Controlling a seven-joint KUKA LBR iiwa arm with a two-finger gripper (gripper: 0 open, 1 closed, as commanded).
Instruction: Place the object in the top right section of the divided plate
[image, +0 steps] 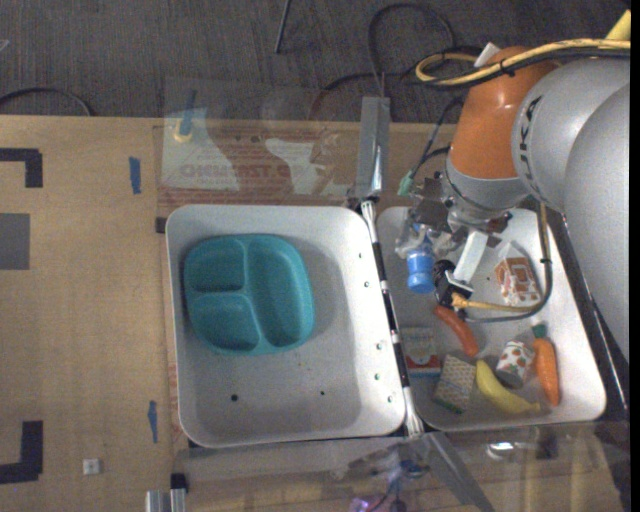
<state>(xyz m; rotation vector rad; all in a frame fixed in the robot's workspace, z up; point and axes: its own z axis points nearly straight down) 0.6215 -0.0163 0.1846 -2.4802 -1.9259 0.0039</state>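
while your arm (560, 130) hangs over the right bin (585, 385), the divided plate (248, 292) sits well off to the gripper's (440, 262) left in the other bin. a blue object (421, 270) lies at the gripper; you cannot tell its grip.

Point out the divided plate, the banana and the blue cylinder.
divided plate (290, 335): camera view, its lower right rim.
banana (500, 392): camera view, middle of its curved body.
blue cylinder (421, 272): camera view, its side.
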